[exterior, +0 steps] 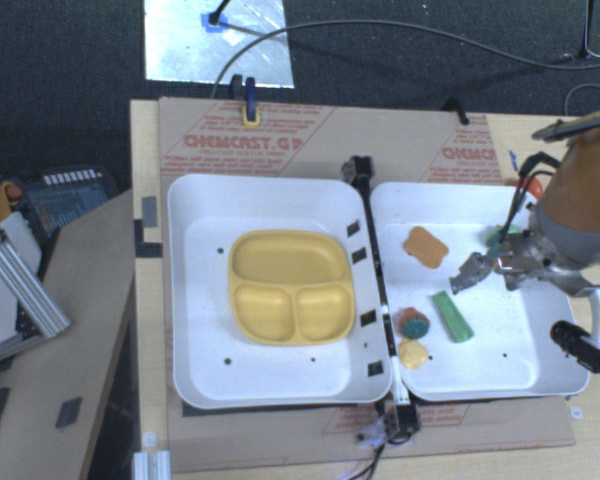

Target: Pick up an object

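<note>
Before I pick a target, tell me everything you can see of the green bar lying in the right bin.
The green bar is a short, straight, rectangular block, matte and plastic-looking, evenly coloured. It lies flat on the floor of the right white bin, near its middle, angled so its upper end points up-left and its lower end down-right. Nothing appears to touch it: the red-and-teal round piece sits just to its left, apart, and the gripper hangs just above its upper end.

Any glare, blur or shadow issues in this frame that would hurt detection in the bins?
Camera view: lighting is even and soft, shadows faint; the white bins run bright but keep their rims; the foil-like sheet at top glares hardest. Overall focus is slightly soft; the gripper looks smeared, its edges hard to read. The orange piece, green block and yellow tray stay distinct.
</note>
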### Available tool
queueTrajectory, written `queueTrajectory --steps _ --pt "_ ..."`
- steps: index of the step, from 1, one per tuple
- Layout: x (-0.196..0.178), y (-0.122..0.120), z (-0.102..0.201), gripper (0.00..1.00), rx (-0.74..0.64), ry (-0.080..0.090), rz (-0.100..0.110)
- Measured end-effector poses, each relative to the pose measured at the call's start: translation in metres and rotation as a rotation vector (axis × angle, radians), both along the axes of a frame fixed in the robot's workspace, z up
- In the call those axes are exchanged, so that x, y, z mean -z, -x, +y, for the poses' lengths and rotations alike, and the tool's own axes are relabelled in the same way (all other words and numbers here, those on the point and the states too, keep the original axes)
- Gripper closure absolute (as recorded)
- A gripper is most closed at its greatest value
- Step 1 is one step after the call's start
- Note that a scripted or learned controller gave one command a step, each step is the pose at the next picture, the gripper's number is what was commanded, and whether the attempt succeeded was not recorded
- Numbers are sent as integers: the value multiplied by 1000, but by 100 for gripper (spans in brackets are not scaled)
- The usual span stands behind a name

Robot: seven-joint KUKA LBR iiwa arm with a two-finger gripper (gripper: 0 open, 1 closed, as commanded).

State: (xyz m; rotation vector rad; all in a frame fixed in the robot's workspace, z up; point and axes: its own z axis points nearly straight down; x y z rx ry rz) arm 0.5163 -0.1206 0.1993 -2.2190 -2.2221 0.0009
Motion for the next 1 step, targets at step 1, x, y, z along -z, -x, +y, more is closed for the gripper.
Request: queueTrajectory --steps 1 --pt "43 3 -4 0 1 0 1"
